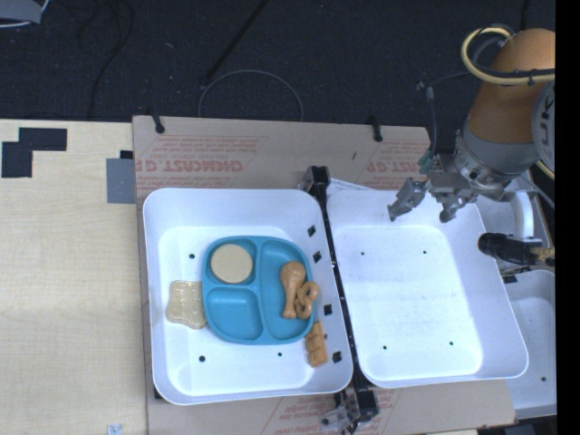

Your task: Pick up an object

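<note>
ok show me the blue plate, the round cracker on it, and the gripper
blue plate (237, 320): camera view, bare floor of its lower-left compartment.
round cracker (230, 263): camera view, middle of its top face.
gripper (426, 206): camera view, midway between its fingertips.

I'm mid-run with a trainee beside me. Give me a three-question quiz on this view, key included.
1. True or false: the tool hangs over the left bin.
2. What holds the round tan disc? A) blue tray B) right bin C) bench
3. The pale flat piece lies off the tray's ____ edge in this view.

Key: 1 false, it is above the right bin's far edge; 2 A; 3 left.
</note>
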Controlling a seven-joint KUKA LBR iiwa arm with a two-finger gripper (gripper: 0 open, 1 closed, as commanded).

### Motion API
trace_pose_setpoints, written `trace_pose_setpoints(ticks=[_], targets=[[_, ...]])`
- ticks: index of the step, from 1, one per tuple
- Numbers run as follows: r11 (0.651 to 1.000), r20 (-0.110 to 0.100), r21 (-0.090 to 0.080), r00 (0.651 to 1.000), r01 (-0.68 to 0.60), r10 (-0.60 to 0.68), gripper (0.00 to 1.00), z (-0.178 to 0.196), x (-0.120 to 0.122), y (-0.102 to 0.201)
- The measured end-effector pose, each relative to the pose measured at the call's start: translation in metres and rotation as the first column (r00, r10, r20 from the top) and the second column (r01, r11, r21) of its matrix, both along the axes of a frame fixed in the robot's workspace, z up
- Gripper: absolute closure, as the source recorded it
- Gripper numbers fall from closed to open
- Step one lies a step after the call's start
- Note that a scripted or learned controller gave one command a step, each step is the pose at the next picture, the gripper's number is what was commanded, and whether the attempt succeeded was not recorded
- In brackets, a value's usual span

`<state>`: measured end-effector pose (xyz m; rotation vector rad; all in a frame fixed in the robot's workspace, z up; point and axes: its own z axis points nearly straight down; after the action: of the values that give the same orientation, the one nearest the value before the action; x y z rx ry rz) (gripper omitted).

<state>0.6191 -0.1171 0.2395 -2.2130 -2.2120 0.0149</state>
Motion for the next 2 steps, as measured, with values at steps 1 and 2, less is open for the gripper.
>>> trace_pose_setpoints(ticks=[1, 2], targets=[[1.0, 0.012, -0.001, 1.0, -0.001, 0.001, 0.0, 0.007, 0.002, 0.0], [1.0, 0.007, -0.001, 1.0, -0.001, 0.001, 0.0, -0.057, 0.004, 0.002]])
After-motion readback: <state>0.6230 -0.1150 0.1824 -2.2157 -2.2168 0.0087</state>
